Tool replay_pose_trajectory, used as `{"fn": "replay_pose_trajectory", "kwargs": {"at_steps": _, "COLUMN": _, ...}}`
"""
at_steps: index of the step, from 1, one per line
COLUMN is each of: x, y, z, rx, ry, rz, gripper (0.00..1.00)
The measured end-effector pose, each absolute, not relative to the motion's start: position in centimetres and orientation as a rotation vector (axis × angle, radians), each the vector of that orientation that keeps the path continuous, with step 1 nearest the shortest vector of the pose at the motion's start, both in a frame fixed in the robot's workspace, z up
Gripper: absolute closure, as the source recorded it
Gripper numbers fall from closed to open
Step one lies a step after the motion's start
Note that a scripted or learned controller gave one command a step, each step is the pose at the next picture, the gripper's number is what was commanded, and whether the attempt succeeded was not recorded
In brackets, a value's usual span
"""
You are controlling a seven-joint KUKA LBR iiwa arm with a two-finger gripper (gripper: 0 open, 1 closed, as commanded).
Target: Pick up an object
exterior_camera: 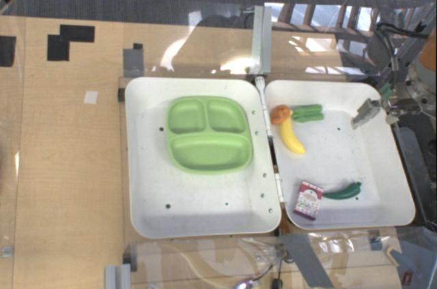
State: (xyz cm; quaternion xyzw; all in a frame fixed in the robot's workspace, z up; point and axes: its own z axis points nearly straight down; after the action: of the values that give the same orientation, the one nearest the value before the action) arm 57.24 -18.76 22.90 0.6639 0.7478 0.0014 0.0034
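Bench: I see a pale wooden bench (61, 144) carrying two shallow white bins.
Left bin (147, 212): holds a green sectioned plastic tray (208, 134).
Right bin (382, 209): yellow plastic banana (292, 137) near the divider; middle floor open.
Jaws: the gripper (369, 111) hangs over the right rim; I cannot tell its spread.

You have 2 white bins (147, 212) that look like smooth plastic with a faint sheen. The green plate (208, 134) is matt plastic. The banana (292, 137) and the pepper (343, 191) look like glossy plastic. The small box (308, 201) looks like printed card. The table (61, 158) is pale wood grain, smooth. The divider post (261, 42) looks like brushed metal.
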Motion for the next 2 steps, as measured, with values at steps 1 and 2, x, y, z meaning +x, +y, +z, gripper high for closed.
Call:
{"fn": "replay_pose_trajectory", "kwargs": {"at_steps": 1, "x": 66.3, "y": -17.3, "z": 12.2, "rx": 2.049, "ry": 2.375, "rz": 0.003, "gripper": 0.0}}
{"fn": "replay_pose_trajectory", "kwargs": {"at_steps": 2, "x": 66.9, "y": -10.6, "z": 10.4, "rx": 1.985, "ry": 2.398, "rz": 0.031, "gripper": 0.0}}
